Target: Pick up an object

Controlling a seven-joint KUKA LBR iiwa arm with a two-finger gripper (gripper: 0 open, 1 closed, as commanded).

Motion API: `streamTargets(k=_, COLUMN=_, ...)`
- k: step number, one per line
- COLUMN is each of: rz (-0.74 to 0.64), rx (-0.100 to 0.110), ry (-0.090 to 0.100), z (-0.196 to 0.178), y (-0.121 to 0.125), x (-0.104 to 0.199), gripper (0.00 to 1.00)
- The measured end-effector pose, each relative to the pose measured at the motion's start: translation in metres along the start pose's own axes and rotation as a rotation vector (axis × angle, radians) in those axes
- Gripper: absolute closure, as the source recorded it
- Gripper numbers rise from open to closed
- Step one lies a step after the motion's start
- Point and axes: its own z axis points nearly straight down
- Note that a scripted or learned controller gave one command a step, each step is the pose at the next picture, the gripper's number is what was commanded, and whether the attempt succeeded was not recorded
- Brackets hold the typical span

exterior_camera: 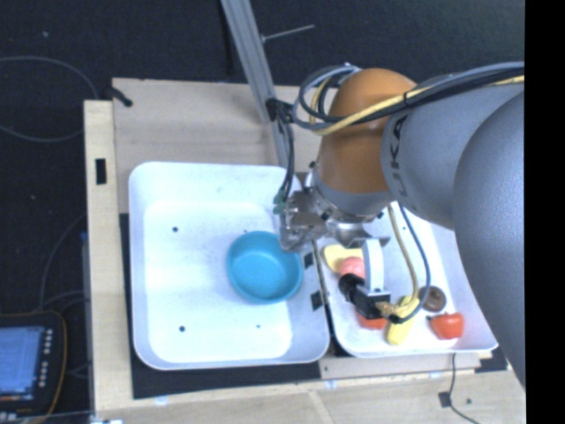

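My gripper (292, 230) sits over the bowl's (262, 268) right rim. Bowl: round, shallow, plain blue, upright, near the left bin's (177, 193) right edge

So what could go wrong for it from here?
1. The gripper sits at the rim of the blue bowl; a grab there may slip off or tip the bowl.
2. The wrist hangs low over the wall between the bins, so it might bump it.
3. The toys in the right bin lie crowded together, so picking one could drag others.
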Motion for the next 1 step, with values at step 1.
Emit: streamTargets(k=1, rz=0.006, rx=0.003, ry=-0.002, z=0.0015, y=-0.0001, x=-0.0034, gripper=0.00)
